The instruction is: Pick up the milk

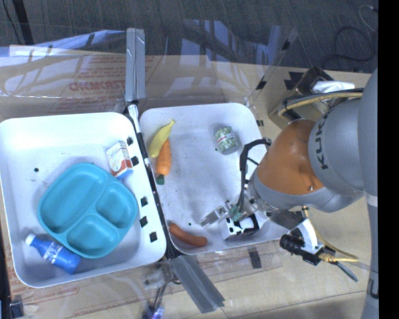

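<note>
The milk (119, 159) lies in the left bin (13, 178), touching the blue tray (86, 208); its label is unreadable. The gripper (236, 219) sits low in the right bin (193, 178); finger state cannot be told. "KUKA" marks the arm (319, 153).

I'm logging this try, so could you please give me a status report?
Gripper low in right bin, near hot dog. Milk carton in left bin, beside blue plate, untouched.
</note>
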You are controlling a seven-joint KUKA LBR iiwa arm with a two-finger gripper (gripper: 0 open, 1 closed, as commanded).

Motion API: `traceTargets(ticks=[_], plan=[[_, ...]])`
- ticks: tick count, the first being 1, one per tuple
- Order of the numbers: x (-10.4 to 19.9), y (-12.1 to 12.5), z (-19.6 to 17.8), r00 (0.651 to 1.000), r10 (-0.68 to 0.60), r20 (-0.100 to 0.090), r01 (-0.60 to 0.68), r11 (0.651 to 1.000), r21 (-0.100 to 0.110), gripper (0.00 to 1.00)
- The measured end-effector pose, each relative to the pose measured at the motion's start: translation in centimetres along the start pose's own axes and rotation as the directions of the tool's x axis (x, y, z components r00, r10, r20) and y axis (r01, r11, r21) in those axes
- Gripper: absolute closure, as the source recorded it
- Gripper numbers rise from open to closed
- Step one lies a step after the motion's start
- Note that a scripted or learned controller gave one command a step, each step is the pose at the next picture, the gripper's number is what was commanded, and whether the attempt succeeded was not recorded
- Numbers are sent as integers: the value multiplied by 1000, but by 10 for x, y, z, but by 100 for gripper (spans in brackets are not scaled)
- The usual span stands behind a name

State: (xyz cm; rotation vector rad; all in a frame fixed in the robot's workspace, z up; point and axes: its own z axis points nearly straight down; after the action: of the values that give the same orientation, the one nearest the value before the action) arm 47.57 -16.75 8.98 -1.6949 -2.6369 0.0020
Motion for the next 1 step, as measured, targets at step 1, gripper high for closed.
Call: traceTargets(ticks=[1], plan=[[-29, -7, -14, 983, 183, 1, -183, 983, 0, 0]])
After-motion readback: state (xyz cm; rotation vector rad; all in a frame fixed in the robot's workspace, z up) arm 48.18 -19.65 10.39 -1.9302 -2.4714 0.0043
